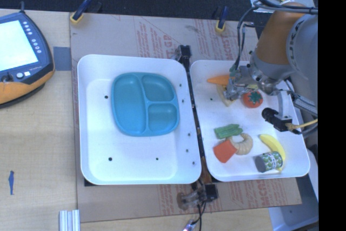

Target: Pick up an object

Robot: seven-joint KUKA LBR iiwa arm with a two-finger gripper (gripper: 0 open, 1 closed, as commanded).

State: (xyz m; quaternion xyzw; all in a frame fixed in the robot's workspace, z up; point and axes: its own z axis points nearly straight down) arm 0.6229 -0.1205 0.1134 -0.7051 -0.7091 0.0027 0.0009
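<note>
Tool low in right bin, beside carrot and tomato; grip state impossible to tell. Further forward: green pod, red block, banana, can.

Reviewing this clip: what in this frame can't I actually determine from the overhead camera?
- Pincer: in the camera view the arm's wrist covers it, so its opening and any hold are unreadable.
- Carrot: its right end runs under the pincer.
- Tomato: whether the pincer touches it is too small to tell.
- Can: label too blurred to read.
</note>
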